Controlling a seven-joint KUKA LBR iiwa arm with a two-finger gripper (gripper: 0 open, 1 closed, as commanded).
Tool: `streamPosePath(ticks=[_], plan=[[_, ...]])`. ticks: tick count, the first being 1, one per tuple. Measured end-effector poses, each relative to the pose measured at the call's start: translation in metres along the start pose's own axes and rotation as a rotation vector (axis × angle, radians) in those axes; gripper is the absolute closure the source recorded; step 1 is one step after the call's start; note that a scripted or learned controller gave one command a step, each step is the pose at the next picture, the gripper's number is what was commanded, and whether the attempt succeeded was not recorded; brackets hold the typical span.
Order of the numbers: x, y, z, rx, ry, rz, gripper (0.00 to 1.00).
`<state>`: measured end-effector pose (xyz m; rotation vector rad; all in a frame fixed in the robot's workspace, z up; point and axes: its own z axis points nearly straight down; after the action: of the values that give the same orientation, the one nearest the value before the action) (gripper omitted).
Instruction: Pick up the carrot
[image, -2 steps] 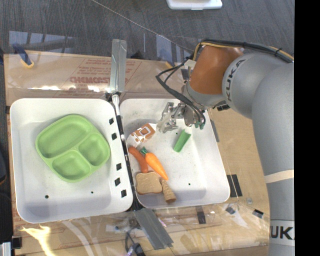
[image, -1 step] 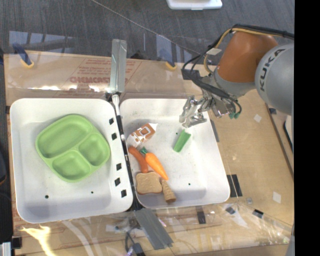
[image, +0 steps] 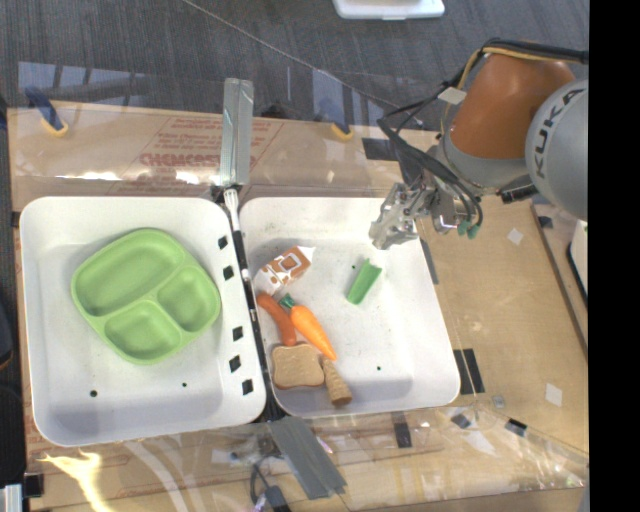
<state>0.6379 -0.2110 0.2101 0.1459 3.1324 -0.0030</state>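
Currently the metal two-finger end effector (image: 392, 232) hovers over the upper right part of the right shallow white plastic bin (image: 425, 340), nothing visible between its fingers; can't tell whether it's released or clenched. Orange tapered carrot with green stem end (image: 308, 327) lies in that bin's left half, well apart from the end effector, just beside a reddish-orange sausage-shaped piece (image: 270, 308). Tan toast-shaped slice (image: 297, 367) and small brown stick (image: 336, 385) sit just below the carrot. White-and-orange carton (image: 284, 267) above it. Small green block (image: 364, 282) lies near the end effector, below it. Left white bin (image: 60, 400) holds a green three-compartment plate (image: 146, 294)
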Motion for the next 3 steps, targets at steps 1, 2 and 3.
streamPosePath(ticks=[1, 2, 3], plan=[[0.037, -0.002, -0.016, 0.0, 0.003, -0.011, 1.0], [0.125, -0.012, -0.005, -0.001, 0.005, -0.096, 1.0], [0.14, -0.013, 0.014, -0.001, 0.007, 0.428, 1.0]])
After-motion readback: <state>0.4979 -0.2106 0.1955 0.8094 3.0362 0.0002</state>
